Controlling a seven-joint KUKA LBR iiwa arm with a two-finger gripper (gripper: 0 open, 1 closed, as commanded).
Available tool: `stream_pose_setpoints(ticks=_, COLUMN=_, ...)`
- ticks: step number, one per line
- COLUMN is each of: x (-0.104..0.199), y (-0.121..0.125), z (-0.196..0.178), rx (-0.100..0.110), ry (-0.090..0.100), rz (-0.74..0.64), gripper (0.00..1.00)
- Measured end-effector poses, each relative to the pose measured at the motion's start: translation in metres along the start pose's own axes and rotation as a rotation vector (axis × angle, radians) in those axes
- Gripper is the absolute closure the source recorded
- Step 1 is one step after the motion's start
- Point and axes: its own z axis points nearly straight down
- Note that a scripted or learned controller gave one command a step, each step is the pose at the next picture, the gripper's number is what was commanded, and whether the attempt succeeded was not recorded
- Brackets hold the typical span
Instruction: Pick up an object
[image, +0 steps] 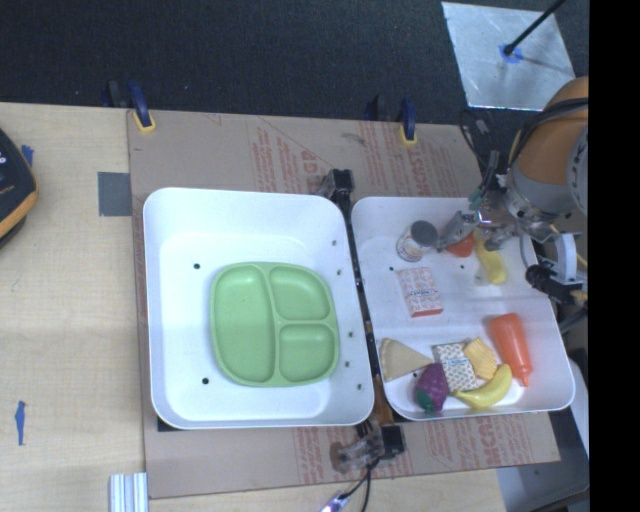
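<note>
1. Yellow toy (490, 266) lies at the right bin's (560, 400) far end, just below the gripper (487, 222).
2. Likely light, hard, slippery plastic; grip across its narrow middle.
3. Gripper state: cannot tell.

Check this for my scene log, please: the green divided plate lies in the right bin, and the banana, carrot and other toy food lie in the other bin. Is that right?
Not quite. The camera view shows the green divided plate in the left bin, not the right one. The banana, carrot and other toy food lie in the right bin.
</note>
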Motion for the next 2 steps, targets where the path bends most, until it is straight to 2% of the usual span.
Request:
stream_pose_setpoints(ticks=1, x=-0.003, y=0.0, z=-0.01, rx=0.0, ry=-0.007, rz=-0.002, gripper=1.0)
stream_pose_setpoints(ticks=2, x=0.02, y=-0.027, z=-0.033, rx=0.0, ry=-0.011, rz=0.004, gripper=1.0)
